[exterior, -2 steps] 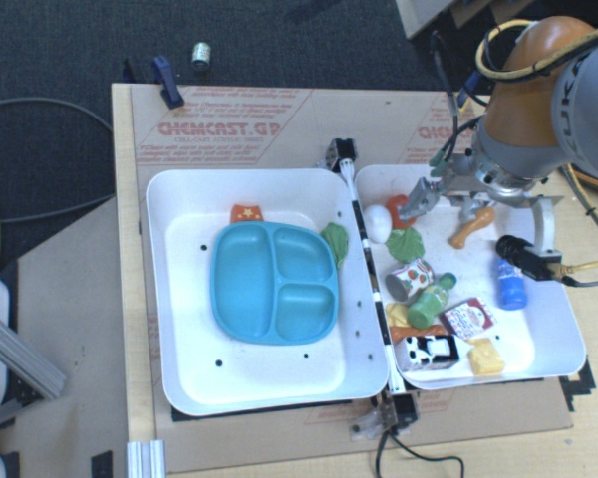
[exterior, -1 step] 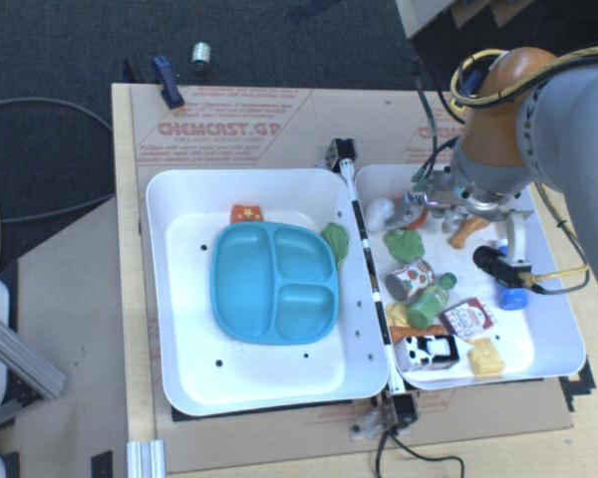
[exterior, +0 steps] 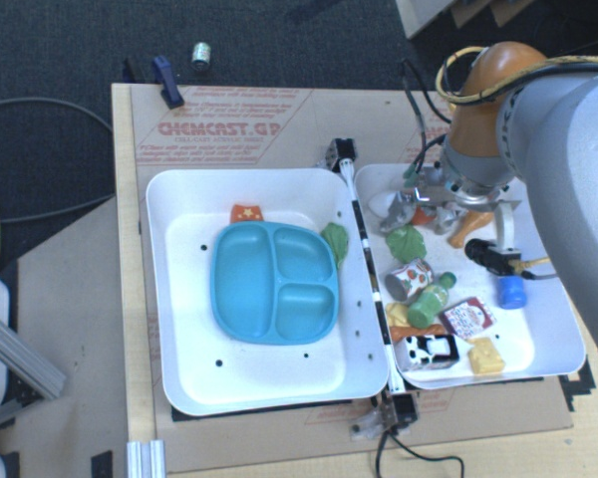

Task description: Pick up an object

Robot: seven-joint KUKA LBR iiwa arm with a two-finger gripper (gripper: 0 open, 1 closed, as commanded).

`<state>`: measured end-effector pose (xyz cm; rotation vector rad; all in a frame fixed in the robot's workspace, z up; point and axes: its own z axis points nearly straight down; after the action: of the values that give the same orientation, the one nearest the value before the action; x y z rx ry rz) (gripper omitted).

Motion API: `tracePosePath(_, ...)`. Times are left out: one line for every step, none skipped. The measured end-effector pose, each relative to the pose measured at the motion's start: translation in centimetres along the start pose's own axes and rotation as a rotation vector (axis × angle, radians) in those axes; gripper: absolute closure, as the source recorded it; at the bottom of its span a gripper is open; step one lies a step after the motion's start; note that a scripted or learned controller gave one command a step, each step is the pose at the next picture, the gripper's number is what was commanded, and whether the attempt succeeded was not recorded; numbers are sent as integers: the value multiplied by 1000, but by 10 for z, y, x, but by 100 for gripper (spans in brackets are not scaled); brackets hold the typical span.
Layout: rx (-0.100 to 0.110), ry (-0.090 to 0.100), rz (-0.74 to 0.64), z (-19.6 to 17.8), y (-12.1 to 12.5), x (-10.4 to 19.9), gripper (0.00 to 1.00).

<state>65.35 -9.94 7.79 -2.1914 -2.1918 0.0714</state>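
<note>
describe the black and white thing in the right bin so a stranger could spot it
Take the right bin, the one crowded with small items. Along its near edge, beside the wall shared with the other bin, lies the black and white thing, left of a yellow block. Only it has black-and-white patches.

- Robotics lab.
- Grey robot arm (exterior: 553, 118) with an orange band reaches over 2 white bins (exterior: 179, 192) on a bench; the bin under it (exterior: 553, 342) holds assorted small toys (exterior: 431, 305).
- Brown sheet (exterior: 219, 127) printed CHEMCAST GP covers the benchtop.
- Dark carpet (exterior: 60, 28), loose black cable (exterior: 40, 106).
</note>
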Motion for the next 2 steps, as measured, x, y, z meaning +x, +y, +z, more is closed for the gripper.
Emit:
tracePosePath(10, 0, 4, -9, -3, 0, 100)
tracePosePath(-12, -12, 9, -13, 1, -6, 0)
